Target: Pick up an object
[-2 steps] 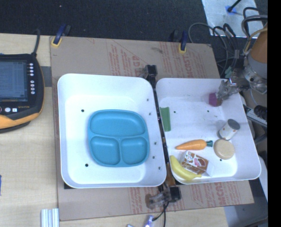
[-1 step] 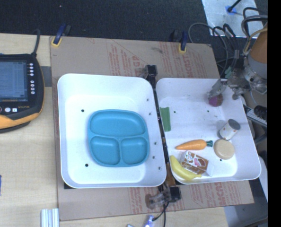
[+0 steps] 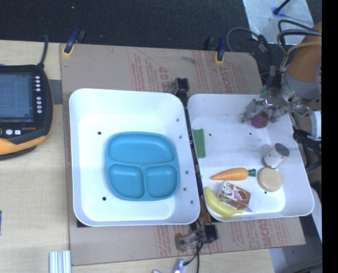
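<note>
The gripper point(image 3: 264, 110) hung at the far end of the right bin point(image 3: 226, 110), directly over a small purple thing point(image 3: 260, 119) that seemed to sit between its spread fingers, grip unconfirmed.

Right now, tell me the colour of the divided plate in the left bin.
Light blue divided plate, seen in the camera view.

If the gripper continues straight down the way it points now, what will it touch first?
Most likely the small purple object right under the gripper, near the far side of the right bin. Depth is unclear from this slanted view.
</note>
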Tool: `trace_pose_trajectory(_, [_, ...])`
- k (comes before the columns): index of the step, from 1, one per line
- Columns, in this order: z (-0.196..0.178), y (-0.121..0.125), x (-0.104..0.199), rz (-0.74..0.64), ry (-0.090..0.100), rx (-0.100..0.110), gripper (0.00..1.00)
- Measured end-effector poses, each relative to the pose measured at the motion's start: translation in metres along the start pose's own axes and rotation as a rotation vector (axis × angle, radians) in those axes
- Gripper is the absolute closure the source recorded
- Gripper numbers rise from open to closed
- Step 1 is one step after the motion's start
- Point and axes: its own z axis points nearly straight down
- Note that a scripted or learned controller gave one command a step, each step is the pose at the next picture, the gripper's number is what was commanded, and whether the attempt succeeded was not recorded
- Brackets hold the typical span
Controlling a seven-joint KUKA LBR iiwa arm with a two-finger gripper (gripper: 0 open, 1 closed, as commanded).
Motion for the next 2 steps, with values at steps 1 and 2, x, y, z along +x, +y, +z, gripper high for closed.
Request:
trace_pose_trajectory(1, [-0.005, 0.0, 0.0, 0.0, -0.001, -0.003, 0.0])
trace_pose_trajectory(2, [0.009, 0.0, 0.0, -0.001, 0.001, -0.001, 0.0])
